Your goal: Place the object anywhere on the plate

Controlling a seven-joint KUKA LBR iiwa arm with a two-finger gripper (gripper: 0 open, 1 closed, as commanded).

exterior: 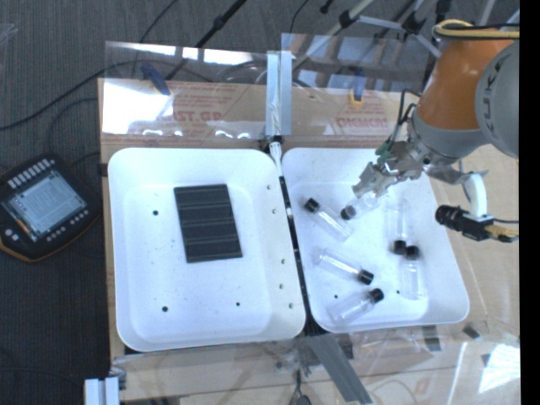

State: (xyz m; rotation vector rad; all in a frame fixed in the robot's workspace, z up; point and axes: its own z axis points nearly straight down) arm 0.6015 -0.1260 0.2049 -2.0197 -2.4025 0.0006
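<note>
A black ribbed plate (pixel 207 222) lies flat in the left white bin (pixel 135 310). Several clear vials with black caps lie scattered in the right bin (pixel 447 306): one (pixel 324 216) near the bin's left side, one (pixel 344 267) in the middle, one (pixel 358 303) at the front, and two (pixel 411 275) on the right. My gripper (pixel 369 184) hangs over the back of the right bin, pointing down and to the left. A further vial (pixel 352 208) with its cap at the lower end sits right at the gripper's tip; whether it is held is unclear.
The grey arm with its orange band (pixel 456 66) comes in from the upper right. A black cable connector (pixel 456 218) hangs over the right bin's right edge. A metal divider post (pixel 278 99) stands behind the bins. A handheld pendant (pixel 42 207) lies on the floor at left.
</note>
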